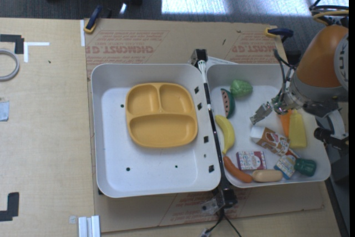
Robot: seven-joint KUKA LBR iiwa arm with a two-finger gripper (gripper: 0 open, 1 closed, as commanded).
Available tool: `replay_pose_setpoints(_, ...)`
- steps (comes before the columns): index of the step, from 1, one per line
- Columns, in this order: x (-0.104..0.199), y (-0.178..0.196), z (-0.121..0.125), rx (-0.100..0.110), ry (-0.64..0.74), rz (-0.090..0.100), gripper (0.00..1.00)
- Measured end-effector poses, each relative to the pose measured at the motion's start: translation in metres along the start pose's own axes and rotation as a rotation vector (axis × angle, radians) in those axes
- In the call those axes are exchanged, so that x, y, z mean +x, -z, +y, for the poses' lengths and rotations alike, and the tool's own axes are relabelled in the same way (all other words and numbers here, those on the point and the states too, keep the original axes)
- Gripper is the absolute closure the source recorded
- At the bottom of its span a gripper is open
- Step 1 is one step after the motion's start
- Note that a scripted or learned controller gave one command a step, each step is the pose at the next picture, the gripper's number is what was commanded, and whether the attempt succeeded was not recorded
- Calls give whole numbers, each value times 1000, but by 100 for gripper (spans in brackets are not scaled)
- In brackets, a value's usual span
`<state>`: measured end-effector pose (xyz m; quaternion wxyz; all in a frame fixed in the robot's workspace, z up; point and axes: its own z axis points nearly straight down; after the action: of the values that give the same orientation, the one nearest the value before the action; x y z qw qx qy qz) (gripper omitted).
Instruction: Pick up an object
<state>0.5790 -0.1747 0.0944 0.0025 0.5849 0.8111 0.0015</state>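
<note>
Two bins: your yellow plate (162, 115) sits in the left one.
End effector (260, 114): over right bin (244, 73), fingers apart, holding nothing.

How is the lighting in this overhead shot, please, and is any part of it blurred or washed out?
In the camera view, striped light washes out the floor along the top; the left bin and yellow tray sit evenly lit and sharp; the gripper over the right bin looks slightly soft; small packets like the red carton are too small to read.
</note>
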Motion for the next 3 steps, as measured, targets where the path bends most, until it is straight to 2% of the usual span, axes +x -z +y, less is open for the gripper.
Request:
replay_pose_setpoints(1, 5, -1, -35, 3, 304, 1, 0)
replay_pose_setpoints(2, 4, 9, -34, -1, 301, -1, 100)
replay_pose_setpoints(3, -16, 199, -17, 1, 461, -1, 100)
